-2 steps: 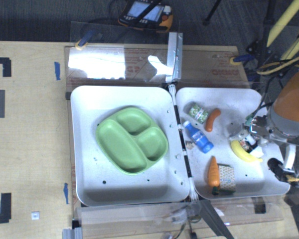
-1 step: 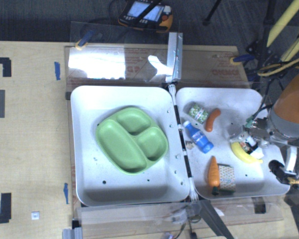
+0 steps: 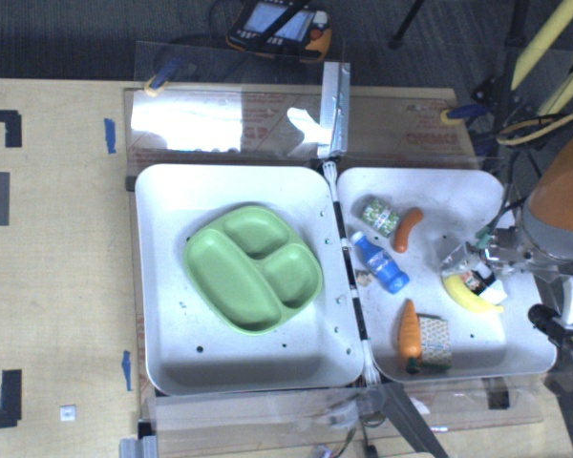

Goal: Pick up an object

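My gripper [image 3: 479, 267] reaches in from the right and sits low over the right bin [image 3: 439, 187], near its right wall. Directly beneath and touching it in the view lies a yellow banana [image 3: 462, 295], partly covered by the gripper's tip. Further left in the same bin are a blue bottle [image 3: 380, 264], an orange sausage [image 3: 406, 229] and a small green can [image 3: 379, 216]. At the front, a carrot [image 3: 410, 329] lies beside a patterned pouch [image 3: 435, 338].
The left bin [image 3: 172, 198] holds a green divided plate [image 3: 254, 267]. A metal divider rail [image 3: 349, 275] separates the two bins. The arm's grey body and orange band [image 3: 562, 198] stand over the right bin's right edge.
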You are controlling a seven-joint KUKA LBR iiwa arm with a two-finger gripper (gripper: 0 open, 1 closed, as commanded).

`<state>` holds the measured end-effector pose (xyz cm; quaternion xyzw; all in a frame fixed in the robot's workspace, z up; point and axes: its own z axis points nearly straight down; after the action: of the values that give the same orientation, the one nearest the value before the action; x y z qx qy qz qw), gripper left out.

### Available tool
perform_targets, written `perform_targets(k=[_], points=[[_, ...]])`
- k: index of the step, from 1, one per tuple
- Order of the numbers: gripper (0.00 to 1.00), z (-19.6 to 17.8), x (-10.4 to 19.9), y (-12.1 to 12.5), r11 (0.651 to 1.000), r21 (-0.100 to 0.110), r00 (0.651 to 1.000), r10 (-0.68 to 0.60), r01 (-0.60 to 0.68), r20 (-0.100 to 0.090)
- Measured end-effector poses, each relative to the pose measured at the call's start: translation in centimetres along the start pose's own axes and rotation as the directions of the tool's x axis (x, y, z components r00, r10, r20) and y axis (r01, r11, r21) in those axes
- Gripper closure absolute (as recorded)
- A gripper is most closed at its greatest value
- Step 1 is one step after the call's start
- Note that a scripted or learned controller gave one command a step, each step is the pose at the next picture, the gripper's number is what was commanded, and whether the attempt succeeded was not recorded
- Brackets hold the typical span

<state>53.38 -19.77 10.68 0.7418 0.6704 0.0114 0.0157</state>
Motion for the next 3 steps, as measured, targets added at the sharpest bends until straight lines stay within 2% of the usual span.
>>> perform_targets(k=[1,2,3], points=[[0.0,0.0,1.0,0.2,0.953,-0.02,0.953,0.304,-0.304,0.001],[0.0,0.0,0.8,-0.4,0.963,-0.019,0.963,0.268,-0.268,-0.001],[0.0,0.2,1.3,2.8,0.981,-0.002,0.981,0.194,-0.194,0.01]])
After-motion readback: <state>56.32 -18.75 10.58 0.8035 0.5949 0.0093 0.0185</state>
